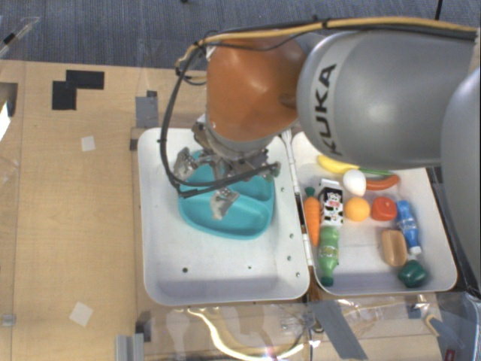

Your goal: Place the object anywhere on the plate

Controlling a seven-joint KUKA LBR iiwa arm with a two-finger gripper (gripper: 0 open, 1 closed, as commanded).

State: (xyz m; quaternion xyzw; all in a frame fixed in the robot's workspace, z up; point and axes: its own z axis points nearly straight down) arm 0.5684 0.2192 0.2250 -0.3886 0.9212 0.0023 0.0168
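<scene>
You are hanging the jaws (223, 198) over the teal plate (252, 215) in the left bin (161, 265); whether they are apart, I cannot tell. No held object is visible; the right bin's (443, 273) toys are probably light, smooth plastic.

Arm (391, 96): smooth grey shell, satin sheen; orange band (248, 89) glossy. Claw (223, 194): bare metal. Plate (244, 209): turquoise plastic, smooth. Bins (161, 262): matt white plastic. Table (68, 239): pale wood, matt. Floor (113, 13): rough grey carpet.
</scene>
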